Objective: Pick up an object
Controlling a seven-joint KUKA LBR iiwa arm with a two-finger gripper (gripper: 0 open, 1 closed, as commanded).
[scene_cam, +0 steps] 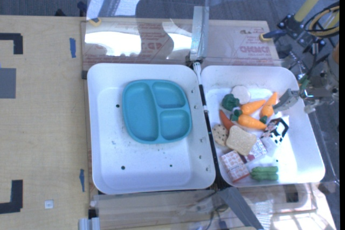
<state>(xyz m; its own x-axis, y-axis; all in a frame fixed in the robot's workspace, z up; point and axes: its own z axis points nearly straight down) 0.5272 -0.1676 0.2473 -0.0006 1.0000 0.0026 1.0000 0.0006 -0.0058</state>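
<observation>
Left bin (102, 132): one teal divided plate (157, 111). Right bin (307, 153): heaped toy food, carrots (253, 114) uppermost (bread, cracker, green pieces beside). Pincer (284, 100), grip state impossible to tell, at the heap's right edge; approach step, next likely a descent onto one carrot.

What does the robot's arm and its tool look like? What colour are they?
At the picture's right edge the arm is a dim tangle of grey and dark metal parts, with yellow and black cables looping above. A slim grey tool pokes out from it. Finer details are too blurry to tell.
</observation>
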